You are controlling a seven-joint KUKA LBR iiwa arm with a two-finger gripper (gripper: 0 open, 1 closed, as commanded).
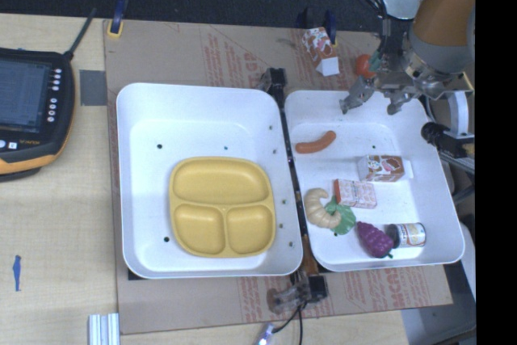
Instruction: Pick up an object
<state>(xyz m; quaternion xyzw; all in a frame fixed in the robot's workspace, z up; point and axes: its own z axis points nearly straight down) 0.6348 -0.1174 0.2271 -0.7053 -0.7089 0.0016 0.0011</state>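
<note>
I'm hovering the gripper (376, 102) w/ jaws apart, nothing between them, over the right bin's (432, 198) far edge; sausage (315, 143) lying just below-left, separated from other items, so prob easiest target.

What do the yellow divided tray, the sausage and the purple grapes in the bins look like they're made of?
Yellow divided tray: likely moulded plastic, matte to satin; uniform colour, rounded compartment ridges, soft highlights.
Sausage: probably toy plastic or rubber; smooth, evenly orange-brown skin with a slight sheen.
Purple grapes: seemingly plastic or rubber play food; one solid, bumpy, deep-purple cluster. Too small to tell hard from soft.
</note>
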